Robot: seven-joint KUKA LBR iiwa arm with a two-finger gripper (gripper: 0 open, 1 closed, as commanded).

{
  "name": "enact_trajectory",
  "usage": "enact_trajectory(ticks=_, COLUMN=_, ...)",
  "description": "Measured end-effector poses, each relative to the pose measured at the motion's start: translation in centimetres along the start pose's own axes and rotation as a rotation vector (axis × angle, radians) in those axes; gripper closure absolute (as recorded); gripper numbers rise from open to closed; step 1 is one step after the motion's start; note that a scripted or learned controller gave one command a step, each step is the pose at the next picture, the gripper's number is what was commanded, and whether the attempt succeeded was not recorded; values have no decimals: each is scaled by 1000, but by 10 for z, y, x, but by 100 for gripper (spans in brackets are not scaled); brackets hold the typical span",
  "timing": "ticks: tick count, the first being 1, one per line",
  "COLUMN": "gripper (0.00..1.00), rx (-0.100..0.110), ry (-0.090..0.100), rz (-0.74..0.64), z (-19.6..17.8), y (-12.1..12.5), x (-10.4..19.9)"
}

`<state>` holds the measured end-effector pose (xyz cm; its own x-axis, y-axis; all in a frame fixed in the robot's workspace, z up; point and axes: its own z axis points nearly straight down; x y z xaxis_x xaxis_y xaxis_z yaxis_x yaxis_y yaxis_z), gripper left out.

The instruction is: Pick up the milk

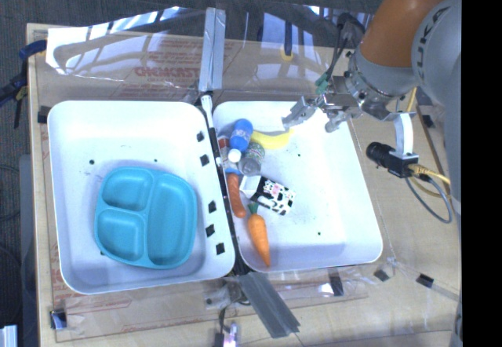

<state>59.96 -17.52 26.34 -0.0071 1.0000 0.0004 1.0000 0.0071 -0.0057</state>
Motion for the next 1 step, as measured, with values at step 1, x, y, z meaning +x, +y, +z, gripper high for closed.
enact_trajectory(ticks=1, gripper=0, rx=-18, ry=-2, rz=87, z=144, y=-45, x=-3)
